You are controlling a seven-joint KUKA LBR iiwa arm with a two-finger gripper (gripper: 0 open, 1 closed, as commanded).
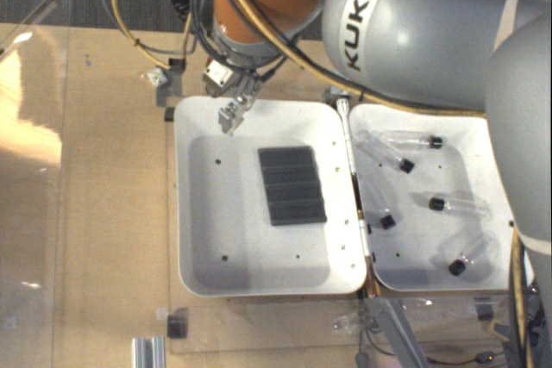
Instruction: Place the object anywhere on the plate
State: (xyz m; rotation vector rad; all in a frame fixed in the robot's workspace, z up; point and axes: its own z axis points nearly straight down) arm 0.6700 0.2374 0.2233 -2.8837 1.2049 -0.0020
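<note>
Your gripper (231, 118) hangs at the left bin's (194, 271) eleven o'clock, jaw state untellable. Tubes (392, 155) lie in the right bin; the dark plate (292, 185) risks receiving nothing.

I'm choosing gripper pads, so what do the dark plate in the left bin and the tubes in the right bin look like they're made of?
The dark plate looks like matte black plastic or rubber: it shows no glare, and ridges run across it. The tubes look like clear plastic or glass, glossy, since the white bin shows through them; their black caps look like plastic. The look alone cannot settle plastic versus glass.
</note>
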